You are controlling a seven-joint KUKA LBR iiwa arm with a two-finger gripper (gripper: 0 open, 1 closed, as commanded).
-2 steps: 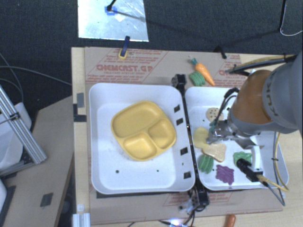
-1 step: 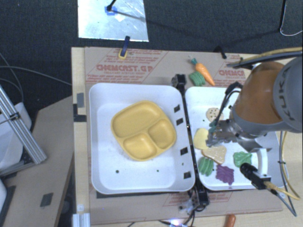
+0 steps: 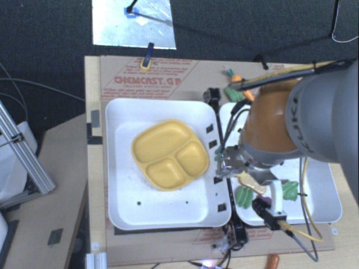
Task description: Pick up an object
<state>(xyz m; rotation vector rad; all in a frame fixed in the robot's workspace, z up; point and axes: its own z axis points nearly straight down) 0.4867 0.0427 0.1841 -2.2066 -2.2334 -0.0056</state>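
A yellow divided plate [image 3: 170, 154] with three compartments lies in the left bin [image 3: 126, 206], near its middle. The arm reaches down over the right bin [image 3: 328, 203], and its wrist hides most of that bin. My gripper [image 3: 242, 179] is low over the right bin's left part, close to the wall between the bins. A tan, pale object [image 3: 251, 182] shows right under it, next to a green object [image 3: 243, 195]. Another green piece [image 3: 290, 190] lies further right. A green and orange thing [image 3: 237, 89] sits at the bin's far edge.
The bins rest on a cardboard sheet [image 3: 148, 77] on the bench. A blue and yellow clip [image 3: 147, 56] lies at the cardboard's far edge. A shiny metal plate [image 3: 133, 14] lies beyond on the dark floor. Aluminium framing [image 3: 22, 156] stands at the left.
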